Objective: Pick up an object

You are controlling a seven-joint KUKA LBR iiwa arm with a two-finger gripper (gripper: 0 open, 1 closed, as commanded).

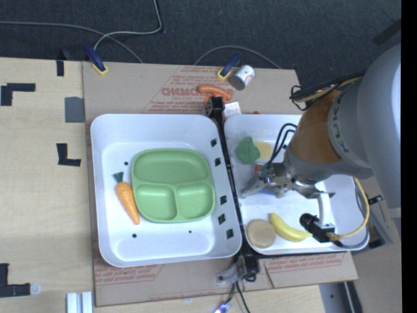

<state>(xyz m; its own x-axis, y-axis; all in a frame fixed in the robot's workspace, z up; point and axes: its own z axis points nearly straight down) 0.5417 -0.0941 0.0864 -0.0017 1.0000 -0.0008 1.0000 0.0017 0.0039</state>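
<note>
In the right bin (pixel 345 243) lie a green leafy toy (pixel 247 150), a pale yellow piece (pixel 264 150) just behind it, a yellow banana (pixel 287 228) and a tan round disc (pixel 260 234). My gripper (pixel 258 180) hangs low over the left middle of this bin, just below the green toy and above the banana and disc. Nothing is visibly held in it. The grey arm with its orange band (pixel 319 139) comes in from the right and hides part of the bin floor.
The left bin (pixel 107 142) holds a green divided plate (pixel 173 184) and an orange carrot (pixel 128 201) beside it. The black divider (pixel 225 168) between the bins runs close to my gripper. An orange item (pixel 214 90) and a small white cylinder (pixel 241 77) lie behind the bins.
</note>
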